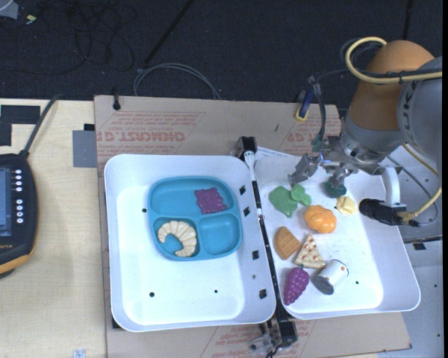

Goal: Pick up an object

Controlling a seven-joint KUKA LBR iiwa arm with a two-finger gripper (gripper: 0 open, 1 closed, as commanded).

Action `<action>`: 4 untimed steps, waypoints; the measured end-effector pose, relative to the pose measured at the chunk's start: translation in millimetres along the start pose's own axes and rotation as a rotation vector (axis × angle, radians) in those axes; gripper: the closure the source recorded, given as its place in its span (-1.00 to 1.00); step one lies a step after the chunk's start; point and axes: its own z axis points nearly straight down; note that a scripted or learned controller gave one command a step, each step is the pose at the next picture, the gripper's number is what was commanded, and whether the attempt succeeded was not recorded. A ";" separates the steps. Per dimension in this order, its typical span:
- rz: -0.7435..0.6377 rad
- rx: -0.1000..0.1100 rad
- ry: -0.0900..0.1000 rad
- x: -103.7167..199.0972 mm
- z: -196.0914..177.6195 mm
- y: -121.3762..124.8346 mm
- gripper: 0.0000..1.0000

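Grey gripper (pixel 319 171) looks spread open from my end, nothing between the fingers; green leafy toy (pixel 287 199) sits just below-left of it, orange (pixel 320 219) right under, both in the right bin (pixel 392 274)

Left edge of the frame, a black and orange handheld controller (pixel 6 211) lies on the pale tabletop (pixel 60 289), screen lit. Above it, black patches (pixel 15 121) mark the surface. Across the top, dark carpet (pixel 209 36) with loose black cables (pixel 82 21) trailing over it. In the centre, a brown cardboard sheet (pixel 187 125) with red printed lettering lies flat on the tabletop.
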 end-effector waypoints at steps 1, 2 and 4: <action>0.007 0.010 0.001 -85.7 107.8 -41.0 -1.00; 0.005 0.004 0.002 -82.6 92.2 -37.8 1.00; -0.007 -0.007 0.004 61.1 -3.0 -20.7 1.00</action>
